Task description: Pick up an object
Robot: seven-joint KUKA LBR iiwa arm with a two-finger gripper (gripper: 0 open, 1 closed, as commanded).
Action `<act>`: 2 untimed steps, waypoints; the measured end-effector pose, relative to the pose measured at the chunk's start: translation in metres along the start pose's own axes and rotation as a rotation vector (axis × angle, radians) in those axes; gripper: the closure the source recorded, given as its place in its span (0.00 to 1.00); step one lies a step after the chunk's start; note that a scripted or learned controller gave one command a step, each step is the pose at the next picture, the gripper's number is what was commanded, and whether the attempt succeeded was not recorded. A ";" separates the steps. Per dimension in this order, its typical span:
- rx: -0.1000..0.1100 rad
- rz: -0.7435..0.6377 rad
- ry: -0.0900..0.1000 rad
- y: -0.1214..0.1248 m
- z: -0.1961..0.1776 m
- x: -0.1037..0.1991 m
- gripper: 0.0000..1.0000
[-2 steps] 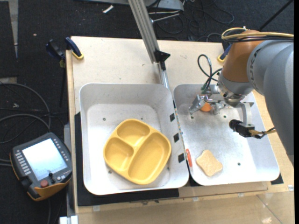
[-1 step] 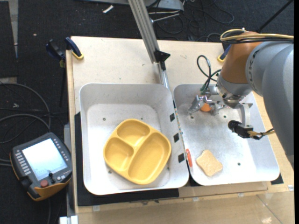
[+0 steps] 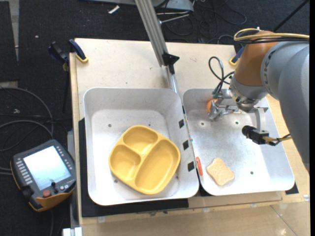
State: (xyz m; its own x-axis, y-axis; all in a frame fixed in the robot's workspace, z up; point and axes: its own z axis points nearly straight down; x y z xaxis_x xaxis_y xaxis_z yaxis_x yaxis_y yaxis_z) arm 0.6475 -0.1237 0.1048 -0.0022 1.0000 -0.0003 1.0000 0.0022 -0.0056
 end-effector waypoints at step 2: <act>-0.013 -0.001 -0.001 -0.001 -0.115 0.014 1.00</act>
State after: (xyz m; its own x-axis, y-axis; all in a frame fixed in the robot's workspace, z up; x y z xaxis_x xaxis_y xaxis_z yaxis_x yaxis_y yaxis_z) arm 0.6468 -0.1101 0.2199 -0.0035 1.0000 -0.0009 1.0000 0.0035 0.0074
